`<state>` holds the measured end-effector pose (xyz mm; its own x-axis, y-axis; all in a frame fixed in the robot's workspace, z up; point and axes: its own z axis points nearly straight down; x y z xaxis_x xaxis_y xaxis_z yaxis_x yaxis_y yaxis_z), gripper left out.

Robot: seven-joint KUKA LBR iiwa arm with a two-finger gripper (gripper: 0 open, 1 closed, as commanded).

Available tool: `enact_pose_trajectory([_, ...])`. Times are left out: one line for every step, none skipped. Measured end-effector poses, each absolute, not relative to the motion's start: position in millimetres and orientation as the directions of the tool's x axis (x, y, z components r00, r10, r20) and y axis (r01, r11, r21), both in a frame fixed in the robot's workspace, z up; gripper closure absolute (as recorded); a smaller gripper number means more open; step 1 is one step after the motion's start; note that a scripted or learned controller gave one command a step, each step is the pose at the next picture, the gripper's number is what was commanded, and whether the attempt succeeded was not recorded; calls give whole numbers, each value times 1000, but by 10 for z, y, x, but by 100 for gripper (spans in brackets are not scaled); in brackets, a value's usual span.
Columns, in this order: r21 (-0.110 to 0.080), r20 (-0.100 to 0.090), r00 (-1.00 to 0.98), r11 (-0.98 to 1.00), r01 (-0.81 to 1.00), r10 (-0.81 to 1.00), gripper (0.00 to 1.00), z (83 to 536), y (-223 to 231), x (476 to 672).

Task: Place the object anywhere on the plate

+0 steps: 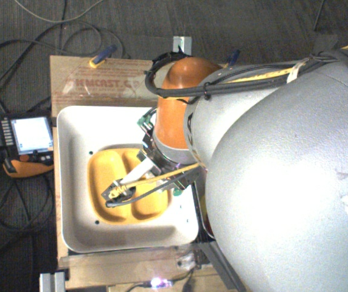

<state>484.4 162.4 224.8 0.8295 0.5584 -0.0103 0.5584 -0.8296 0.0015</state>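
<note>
A: Around the yellow plate [110, 175], where is there room?

B: Bare white bin [76, 139] floor lies left of the plate and above it. Over the plate's middle the gripper [118, 193] hangs, and the bulky grey arm [277, 175] covers everything right of the plate.

A: Borders?

B: The bin's raised walls ring the plate.

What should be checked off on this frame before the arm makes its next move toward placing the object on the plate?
1. Plate sits inside the white bin: ok.
2. Gripper is over the plate: ok.
3. Object seen between the fingers: cannot tell; something small and yellowish at the tips blends with the plate.
4. Fingers open or shut: cannot tell.
5. Plate surface free of other items: ok on the visible part; the arm hides the right edge.
6. Second bin visible: not ok, the arm covers it.
</note>
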Motion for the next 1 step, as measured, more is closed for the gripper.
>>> enact_pose_trajectory([-1,-13,689,-689,725,725,100,2015,2010,4850])
